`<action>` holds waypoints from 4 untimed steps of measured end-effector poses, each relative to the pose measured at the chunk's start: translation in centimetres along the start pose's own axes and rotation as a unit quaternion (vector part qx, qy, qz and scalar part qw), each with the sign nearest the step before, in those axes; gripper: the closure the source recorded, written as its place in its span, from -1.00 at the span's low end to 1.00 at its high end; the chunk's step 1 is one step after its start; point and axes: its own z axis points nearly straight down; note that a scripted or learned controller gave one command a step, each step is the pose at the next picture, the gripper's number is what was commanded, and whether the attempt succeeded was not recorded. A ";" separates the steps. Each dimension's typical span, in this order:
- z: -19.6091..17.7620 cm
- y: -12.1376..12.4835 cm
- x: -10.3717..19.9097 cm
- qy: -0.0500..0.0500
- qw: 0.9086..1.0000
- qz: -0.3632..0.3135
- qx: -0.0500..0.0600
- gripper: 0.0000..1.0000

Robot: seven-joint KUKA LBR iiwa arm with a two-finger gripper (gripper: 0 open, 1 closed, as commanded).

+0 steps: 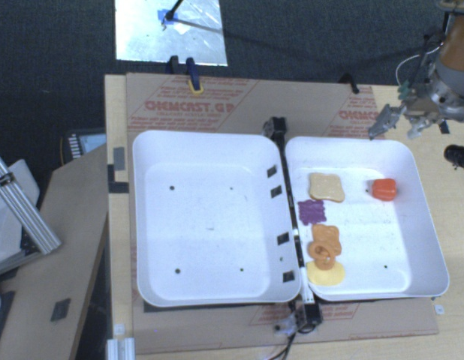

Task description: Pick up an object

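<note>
Red object (383, 190) in right bin (423, 223), below tool (401, 121), apart.

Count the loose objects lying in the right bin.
5: a tan bread slice at the top, a red-orange piece to its right, a purple piece, an orange pretzel, and a yellow disc nearest the front.

Both white bins, the left bin (209, 216) and the right bin (412, 231), look like smooth moulded plastic with a soft sheen. Under them lies a matt brown cardboard sheet (239, 100) with red print. The bench (74, 223) has a dull, pale wooden look. A foil-like square (170, 21) behind it shines, crinkled and reflective. The red object (384, 190) appears glossy; the purple piece (312, 211) looks matt and rough.
</note>
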 end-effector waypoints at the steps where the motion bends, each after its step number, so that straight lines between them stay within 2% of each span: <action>1: -1.2 0.1 0.0 -0.001 1.000 -0.002 -0.002 1.00; 2: -13.9 0.7 4.1 -0.001 1.000 -0.003 -0.007 1.00; 3: -29.8 -6.2 5.8 -0.002 1.000 -0.002 -0.010 1.00; 4: -27.7 -12.5 13.3 0.002 1.000 -0.004 0.000 1.00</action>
